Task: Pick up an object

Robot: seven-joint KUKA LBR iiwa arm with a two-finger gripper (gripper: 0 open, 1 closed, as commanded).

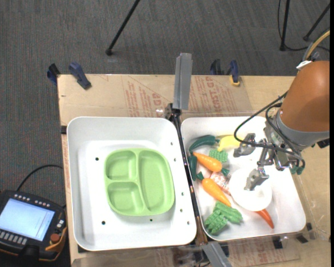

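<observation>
The right bin holds a jumble of toy food. Two orange carrots lie near its left wall, with a dark green curved piece and a yellow piece behind them. A green leafy toy sits at the front, and a white round plate lies over a small orange carrot. My gripper hangs just above the white plate, pointing down. Nothing is visibly held between its fingers.
The left bin contains a light green divided tray. A grey upright post stands behind the seam between the bins. A teach pendant rests at the lower left, off the bench. Clamps grip the cardboard's far edge.
</observation>
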